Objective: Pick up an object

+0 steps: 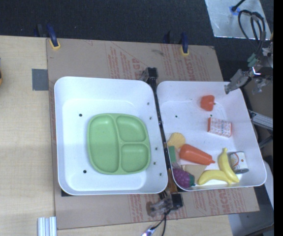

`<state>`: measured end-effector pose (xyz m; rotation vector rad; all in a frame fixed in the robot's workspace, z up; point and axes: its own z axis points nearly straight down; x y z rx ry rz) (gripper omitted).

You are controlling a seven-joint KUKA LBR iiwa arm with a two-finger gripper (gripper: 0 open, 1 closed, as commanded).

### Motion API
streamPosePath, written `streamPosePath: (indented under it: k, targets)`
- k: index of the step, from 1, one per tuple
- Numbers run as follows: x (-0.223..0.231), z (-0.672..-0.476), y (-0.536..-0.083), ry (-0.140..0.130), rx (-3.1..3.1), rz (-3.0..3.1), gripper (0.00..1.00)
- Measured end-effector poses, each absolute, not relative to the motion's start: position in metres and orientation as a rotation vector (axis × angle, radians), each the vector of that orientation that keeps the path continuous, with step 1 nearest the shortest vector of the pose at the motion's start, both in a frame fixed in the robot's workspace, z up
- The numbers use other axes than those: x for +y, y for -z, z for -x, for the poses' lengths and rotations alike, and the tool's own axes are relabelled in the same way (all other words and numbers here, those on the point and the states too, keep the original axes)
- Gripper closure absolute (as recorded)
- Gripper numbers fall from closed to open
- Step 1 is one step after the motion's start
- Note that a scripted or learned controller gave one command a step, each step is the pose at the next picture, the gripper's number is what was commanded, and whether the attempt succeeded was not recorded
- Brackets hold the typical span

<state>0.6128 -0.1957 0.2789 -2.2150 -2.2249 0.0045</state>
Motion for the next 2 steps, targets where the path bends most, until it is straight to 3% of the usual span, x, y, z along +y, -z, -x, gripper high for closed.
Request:
streamPosePath:
  k: [1, 2]
  targets:
    - [-0.211, -0.656, -0.159, -0.006, -2.226, 2.211, 0.0]
    - [-0.202, -0.656, -0.091, -0.006, -2.226, 2.212, 0.0]
